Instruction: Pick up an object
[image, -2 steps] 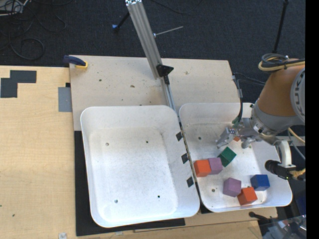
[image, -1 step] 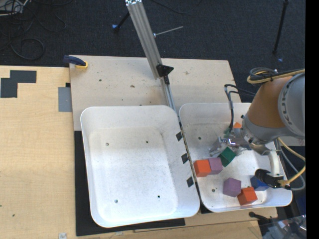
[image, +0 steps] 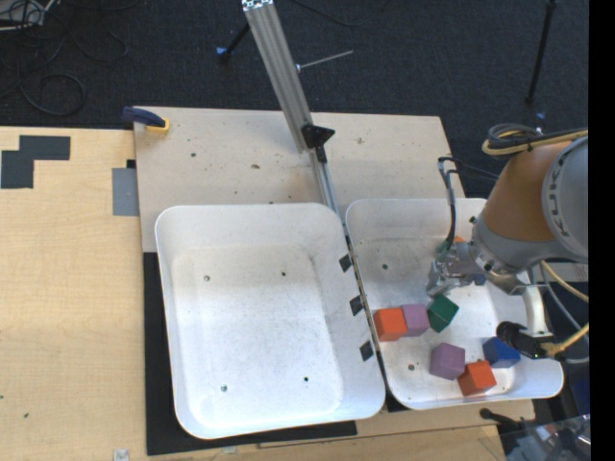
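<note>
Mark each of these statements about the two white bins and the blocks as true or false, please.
1. All blocks lie in the right bin. True.
2. The end effector is above the left bin. False: it is over the right bin, just above the green block.
3. An orange block touches a purple block. True.
4. The blue block lies in the left bin. False: it lies in the right bin, near another orange block.
5. There are three green blocks. False: one.
</note>
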### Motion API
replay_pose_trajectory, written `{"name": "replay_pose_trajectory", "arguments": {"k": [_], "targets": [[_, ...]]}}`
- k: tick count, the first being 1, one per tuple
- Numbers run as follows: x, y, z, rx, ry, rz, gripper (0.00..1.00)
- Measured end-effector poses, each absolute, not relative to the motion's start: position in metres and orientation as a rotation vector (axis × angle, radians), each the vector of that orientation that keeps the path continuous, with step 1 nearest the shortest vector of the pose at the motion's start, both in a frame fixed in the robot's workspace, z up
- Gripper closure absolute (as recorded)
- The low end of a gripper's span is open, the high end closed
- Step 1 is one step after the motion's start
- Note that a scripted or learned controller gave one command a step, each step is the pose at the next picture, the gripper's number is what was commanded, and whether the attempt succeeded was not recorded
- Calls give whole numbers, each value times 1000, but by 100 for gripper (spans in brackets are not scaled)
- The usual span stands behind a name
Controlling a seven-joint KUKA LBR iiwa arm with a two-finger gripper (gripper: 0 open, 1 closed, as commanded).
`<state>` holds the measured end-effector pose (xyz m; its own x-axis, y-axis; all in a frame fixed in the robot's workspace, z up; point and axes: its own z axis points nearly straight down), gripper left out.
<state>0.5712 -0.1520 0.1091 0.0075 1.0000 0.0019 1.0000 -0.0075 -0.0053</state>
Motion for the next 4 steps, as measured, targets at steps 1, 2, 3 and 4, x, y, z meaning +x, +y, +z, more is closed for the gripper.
{"name": "replay_pose_trajectory", "arguments": {"k": [1,2,3,4], "targets": [[567,-156,152,-2229,-2214,-1,100],[565,-166,203,-2230,-2217,-2,100],[565,-167,213,-2225,-2218,0,100],[560,-106,209,-2212,-2223,1,100]]}}
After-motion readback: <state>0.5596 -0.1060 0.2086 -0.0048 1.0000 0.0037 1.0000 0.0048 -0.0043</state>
